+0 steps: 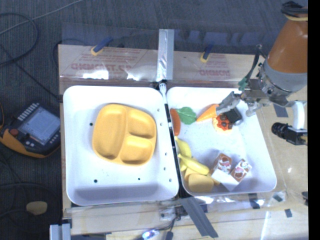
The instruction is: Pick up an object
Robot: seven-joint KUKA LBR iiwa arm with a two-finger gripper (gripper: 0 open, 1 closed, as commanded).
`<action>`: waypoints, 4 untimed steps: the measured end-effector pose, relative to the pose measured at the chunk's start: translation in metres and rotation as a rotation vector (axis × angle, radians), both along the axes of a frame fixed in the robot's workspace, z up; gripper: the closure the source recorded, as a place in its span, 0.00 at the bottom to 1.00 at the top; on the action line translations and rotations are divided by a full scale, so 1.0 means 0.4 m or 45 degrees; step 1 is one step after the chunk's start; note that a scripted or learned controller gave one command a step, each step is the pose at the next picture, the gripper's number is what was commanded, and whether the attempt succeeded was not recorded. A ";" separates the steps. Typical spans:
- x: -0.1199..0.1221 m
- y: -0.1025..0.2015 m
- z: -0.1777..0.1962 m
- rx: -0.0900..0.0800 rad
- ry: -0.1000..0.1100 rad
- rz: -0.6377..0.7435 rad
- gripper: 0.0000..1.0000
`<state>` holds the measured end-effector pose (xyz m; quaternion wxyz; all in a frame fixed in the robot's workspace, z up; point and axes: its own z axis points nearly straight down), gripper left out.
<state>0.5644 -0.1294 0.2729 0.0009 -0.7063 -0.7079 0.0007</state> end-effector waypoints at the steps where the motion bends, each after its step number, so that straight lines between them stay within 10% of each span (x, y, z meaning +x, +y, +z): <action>1: 0.195 0.090 -0.307 -0.001 0.000 0.222 0.00; 2: 0.261 0.023 -0.457 0.003 0.002 0.557 0.00; 3: 0.267 0.027 -0.428 0.003 -0.011 0.560 1.00; 4: 0.270 -0.060 -0.455 -0.007 -0.017 0.702 1.00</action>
